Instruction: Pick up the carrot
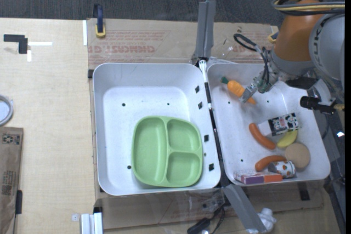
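Observation:
The carrot (237, 88), orange with a small green top, lies in the far left part of the right bin (236, 156), close to the divider. My gripper (254, 89) reaches in from the right and sits low at the carrot's right end, touching or nearly touching it. The gripper's metal tip covers that end of the carrot. Behind it, the arm's orange band (299, 35) hangs over the bin's far right corner.
The right bin's near half holds a red sausage (261, 136), a small printed carton (283, 124), a banana (287, 140), a tan round item (299, 155), a second sausage (270, 162) and a pink box (258, 177). A green divided plate (167, 150) lies in the left bin (109, 118).

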### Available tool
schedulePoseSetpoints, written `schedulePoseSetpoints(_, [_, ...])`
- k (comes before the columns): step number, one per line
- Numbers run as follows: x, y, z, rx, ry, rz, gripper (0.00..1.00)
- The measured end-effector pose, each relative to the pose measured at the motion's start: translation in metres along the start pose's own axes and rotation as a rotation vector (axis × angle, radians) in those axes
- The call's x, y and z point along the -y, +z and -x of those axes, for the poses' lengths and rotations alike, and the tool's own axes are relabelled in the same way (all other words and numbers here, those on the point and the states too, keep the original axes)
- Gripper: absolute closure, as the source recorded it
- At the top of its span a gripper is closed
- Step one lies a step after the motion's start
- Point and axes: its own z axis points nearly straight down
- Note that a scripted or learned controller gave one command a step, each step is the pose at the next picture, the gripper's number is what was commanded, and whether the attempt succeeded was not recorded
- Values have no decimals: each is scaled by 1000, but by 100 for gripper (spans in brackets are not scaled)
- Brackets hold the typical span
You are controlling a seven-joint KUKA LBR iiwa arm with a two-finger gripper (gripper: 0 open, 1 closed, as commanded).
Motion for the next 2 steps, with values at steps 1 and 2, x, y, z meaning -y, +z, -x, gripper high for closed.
schedulePoseSetpoints(1, [17, -91, -115, -2, -45, -1, 100])
schedulePoseSetpoints(2, [0, -153, -150, 0, -18, -2, 100])
